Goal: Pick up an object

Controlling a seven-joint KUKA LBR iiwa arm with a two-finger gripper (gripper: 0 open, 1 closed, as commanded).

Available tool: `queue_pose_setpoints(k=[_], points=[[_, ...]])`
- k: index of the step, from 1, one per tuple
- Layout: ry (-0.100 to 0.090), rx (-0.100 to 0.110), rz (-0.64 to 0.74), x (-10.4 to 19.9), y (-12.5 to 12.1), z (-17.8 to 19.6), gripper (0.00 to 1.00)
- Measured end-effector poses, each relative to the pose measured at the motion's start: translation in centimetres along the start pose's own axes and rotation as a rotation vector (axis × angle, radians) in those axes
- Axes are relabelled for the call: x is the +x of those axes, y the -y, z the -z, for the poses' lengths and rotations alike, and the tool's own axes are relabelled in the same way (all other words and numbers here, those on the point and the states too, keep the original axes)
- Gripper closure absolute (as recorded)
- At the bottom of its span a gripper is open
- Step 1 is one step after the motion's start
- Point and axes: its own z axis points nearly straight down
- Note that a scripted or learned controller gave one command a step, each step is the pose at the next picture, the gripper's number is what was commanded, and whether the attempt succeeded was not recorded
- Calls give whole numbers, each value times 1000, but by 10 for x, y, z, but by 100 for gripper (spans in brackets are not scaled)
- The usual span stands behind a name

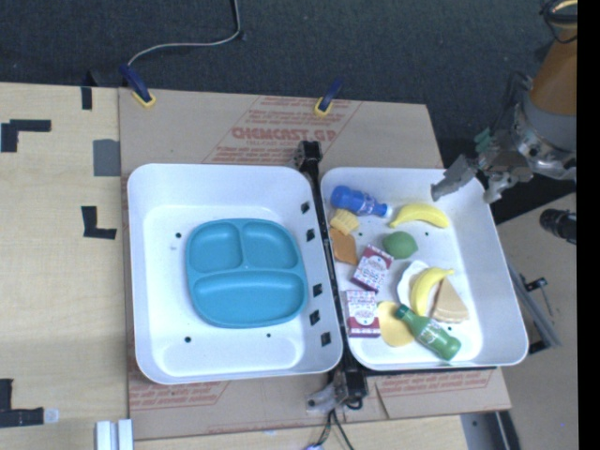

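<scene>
red "chemcast" lettering marks the cardboard [281,134] behind the bins, while the gripper [472,179], fingers apart, hovers empty over the right bin's [502,279] back-right rim.

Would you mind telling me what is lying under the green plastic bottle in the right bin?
The green plastic bottle lies across a yellow round piece and touches the tan wedge-shaped toy. Whatever is beneath its body is covered and cannot be seen.

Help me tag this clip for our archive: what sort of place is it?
Probably a robotics lab bench for pick-and-place trials. Two white bins sit clamped on cardboard, one holding a blue divided plate, the other toy food such as a banana, with the gripper beside them.
</scene>
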Motion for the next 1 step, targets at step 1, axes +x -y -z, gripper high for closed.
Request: queue_pose_setpoints(k=[1], points=[[-1,3,0,32,-27,-142,0]])
